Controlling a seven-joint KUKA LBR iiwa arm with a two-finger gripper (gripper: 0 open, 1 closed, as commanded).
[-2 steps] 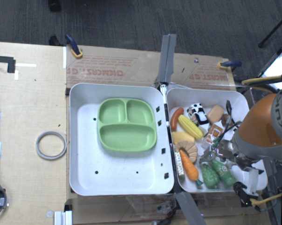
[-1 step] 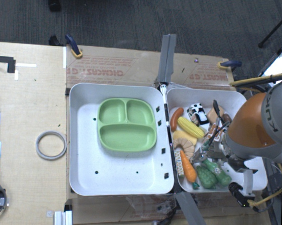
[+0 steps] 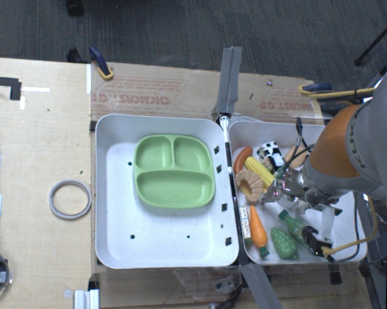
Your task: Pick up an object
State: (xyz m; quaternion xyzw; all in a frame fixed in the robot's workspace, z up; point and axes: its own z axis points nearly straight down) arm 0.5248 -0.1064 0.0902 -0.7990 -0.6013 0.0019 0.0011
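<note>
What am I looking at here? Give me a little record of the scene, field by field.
setting: bench with two shallow white bins side by side
left bin: holds a green divided plate
right bin: toy foods, among them a corn cob, an orange carrot, a green pickle and a black-and-white toy
arm: grey with an orange band, reaching over the right bin
end effector: low among the toys, near the corn cob; grip unclear
on the bench: a grey ring left of the bins

Robotics lab, bench (image 3: 40,144), taped cardboard (image 3: 158,91)
</note>
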